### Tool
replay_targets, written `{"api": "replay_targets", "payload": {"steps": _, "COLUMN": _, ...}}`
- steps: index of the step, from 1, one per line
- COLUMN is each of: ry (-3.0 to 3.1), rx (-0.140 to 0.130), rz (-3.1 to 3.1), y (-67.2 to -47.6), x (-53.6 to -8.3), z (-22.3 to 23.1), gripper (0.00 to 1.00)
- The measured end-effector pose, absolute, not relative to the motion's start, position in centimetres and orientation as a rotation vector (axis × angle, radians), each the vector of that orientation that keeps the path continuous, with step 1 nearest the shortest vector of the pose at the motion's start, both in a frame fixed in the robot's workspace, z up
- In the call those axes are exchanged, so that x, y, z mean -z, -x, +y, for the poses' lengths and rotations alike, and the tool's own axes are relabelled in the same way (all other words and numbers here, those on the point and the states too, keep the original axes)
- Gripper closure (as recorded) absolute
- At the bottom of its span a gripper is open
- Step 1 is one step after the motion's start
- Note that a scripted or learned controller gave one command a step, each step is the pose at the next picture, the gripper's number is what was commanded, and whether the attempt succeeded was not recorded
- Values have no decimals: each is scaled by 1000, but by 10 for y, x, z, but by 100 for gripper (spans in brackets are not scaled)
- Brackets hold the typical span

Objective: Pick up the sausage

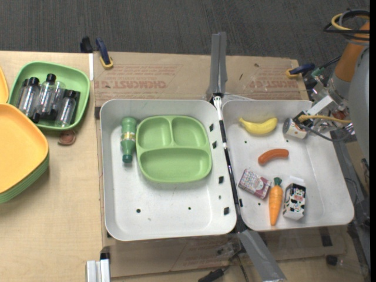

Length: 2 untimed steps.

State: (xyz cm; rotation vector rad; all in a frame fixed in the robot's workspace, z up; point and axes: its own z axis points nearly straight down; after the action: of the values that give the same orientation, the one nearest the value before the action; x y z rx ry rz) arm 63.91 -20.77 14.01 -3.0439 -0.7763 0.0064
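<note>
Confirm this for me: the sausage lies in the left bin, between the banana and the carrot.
Not quite: the bin is wrong. The sausage lies in the right bin, between the banana and the carrot. The camera view shows it.

The robot arm (pixel 351 81) is grey, round and smooth, like a fat pipe. An orange band (pixel 354 56) goes all the way around it. Above the orange band, a yellow cable (pixel 348 20) curls in a loop, with a dark cable next to it. Just below the orange band, the arm is shiny grey and a bit wider. Farther down from the orange band, the gripper (pixel 296 128) is small, pale grey and boxy.
</note>
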Motion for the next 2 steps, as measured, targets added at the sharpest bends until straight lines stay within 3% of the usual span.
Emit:
{"api": "replay_targets", "payload": {"steps": 1, "ry": 3125, "rx": -5, "rz": -323, "y": -651, "x": -144, "z": -221, "gripper": 100}}
{"api": "replay_targets", "payload": {"steps": 2, "ry": 3084, "rx": -7, "rz": -586, "y": -610, "x": -128, "z": -222, "gripper": 100}}
